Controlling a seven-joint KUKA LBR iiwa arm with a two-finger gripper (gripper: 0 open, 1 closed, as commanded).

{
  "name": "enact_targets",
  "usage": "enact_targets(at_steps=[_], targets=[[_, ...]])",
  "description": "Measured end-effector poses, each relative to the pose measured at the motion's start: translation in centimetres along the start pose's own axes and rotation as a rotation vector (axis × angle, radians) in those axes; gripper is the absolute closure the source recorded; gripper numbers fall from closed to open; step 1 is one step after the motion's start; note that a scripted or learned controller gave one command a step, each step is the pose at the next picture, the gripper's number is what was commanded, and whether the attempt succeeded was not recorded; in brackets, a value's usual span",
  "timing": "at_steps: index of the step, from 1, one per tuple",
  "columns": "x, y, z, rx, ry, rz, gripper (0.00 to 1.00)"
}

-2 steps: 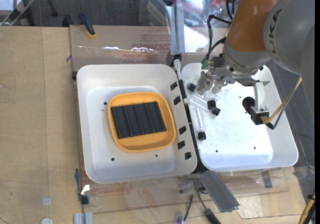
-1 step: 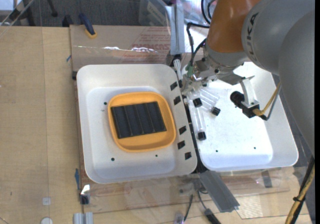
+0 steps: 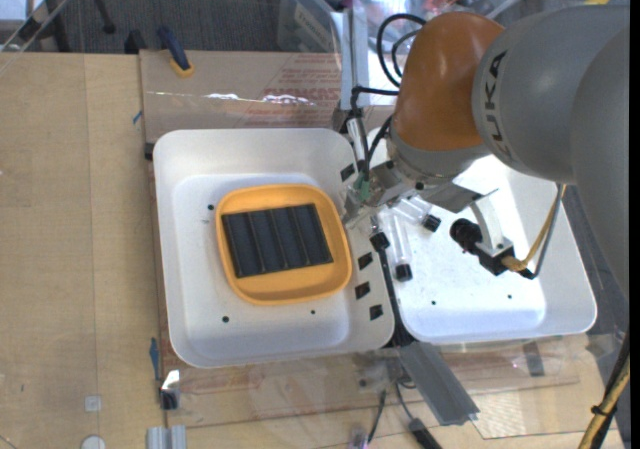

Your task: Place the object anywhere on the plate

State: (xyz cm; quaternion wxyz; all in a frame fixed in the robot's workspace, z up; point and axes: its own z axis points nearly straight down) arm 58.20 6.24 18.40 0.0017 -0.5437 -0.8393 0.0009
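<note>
Worktop [image 3: 60,237] bears an orange plate [image 3: 285,292] with a black ribbed slab [image 3: 275,240] centred on it. If that is the object, placement appears complete. The claw [image 3: 398,232] hangs right of the plate; its opening cannot be told.

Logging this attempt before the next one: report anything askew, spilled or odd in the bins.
Nothing looks spilled or broken. The orange plate sits slightly turned against the left bin edges, with a black ribbed panel on it, turned the same way. The pincer hangs at the right bin inner edge.
</note>
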Motion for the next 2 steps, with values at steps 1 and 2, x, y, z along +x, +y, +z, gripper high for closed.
enact_targets(at_steps=[1,2], targets=[[3.82,2.3,-0.24,-0.005,-0.003,-0.105,1.0],[3.8,2.3,-0.26,-0.005,-0.003,-0.105,0.0]])
